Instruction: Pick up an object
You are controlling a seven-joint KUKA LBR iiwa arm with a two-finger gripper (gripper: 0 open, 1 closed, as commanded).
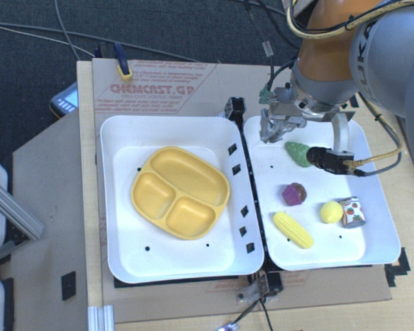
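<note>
Gripper [274,133] above the far left part of the right bin [379,250], fingers close together with nothing between them, just left of the green object [298,153]. Nearer lie a purple ball [294,194], corn cob [292,229], yellow ball [331,212] and small box [352,212], with bare floor between. Left bin [117,205] holds a yellow divided plate [180,192].

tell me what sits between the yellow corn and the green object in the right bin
The purple object lies between the yellow corn and the green object, seen in the camera view.
</note>
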